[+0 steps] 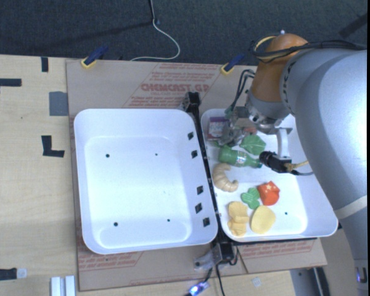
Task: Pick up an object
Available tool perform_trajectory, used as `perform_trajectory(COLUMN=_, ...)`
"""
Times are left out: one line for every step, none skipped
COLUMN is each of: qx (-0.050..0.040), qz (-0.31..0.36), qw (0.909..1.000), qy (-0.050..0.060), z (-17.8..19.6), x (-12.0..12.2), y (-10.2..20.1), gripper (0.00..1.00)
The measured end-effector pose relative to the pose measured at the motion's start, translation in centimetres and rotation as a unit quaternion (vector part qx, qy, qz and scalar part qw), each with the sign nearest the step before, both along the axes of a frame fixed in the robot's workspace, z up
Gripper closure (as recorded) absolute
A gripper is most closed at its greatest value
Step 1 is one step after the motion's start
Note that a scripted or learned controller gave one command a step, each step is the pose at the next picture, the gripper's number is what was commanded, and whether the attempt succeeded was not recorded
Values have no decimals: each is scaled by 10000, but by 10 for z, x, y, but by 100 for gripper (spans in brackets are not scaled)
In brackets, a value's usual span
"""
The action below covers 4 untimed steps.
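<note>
The arm (333,122) reaches in from the right and leans low over the far end of the right-hand bin (296,224), its gripper (242,134) down among the things piled there. From where I stand, whether the pincer is apart or together is hidden by the wrist and its cables, so I cannot tell. Just beneath it lies a green bottle (237,158) on its side, with a green leafy piece (254,144) beside it and a small purple-labelled packet (217,128) against the bin's far wall. Nearer the front lie a pale croissant (223,177), a red pepper with a green stem (265,193), and two yellow pieces (251,218). The left-hand bin (86,165) sits beside it, their walls touching. I judge this to be the reaching step, with nothing yet lifted. The next move seems to call for closing squarely on one item, most likely the bottle, without nudging its neighbours, then rising straight up.
</note>
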State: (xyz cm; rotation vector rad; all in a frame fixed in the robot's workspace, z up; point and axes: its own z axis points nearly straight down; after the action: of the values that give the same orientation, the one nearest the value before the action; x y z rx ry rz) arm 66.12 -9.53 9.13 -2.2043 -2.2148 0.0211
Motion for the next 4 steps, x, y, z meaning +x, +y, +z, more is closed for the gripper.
perform_trajectory(qx=10, qz=-5, qw=10000, qy=51, z=-5, x=3, y=-4, gripper=100)
perform_trajectory(qx=52, qz=5, qw=10000, qy=54, z=-6, x=3, y=-7, gripper=100)
perform_trajectory(qx=36, qz=1, qw=10000, qy=31, z=-2, x=3, y=-13, gripper=100)
perform_trajectory(qx=39, qz=5, qw=10000, qy=46, z=-6, x=3, y=-15, gripper=100)
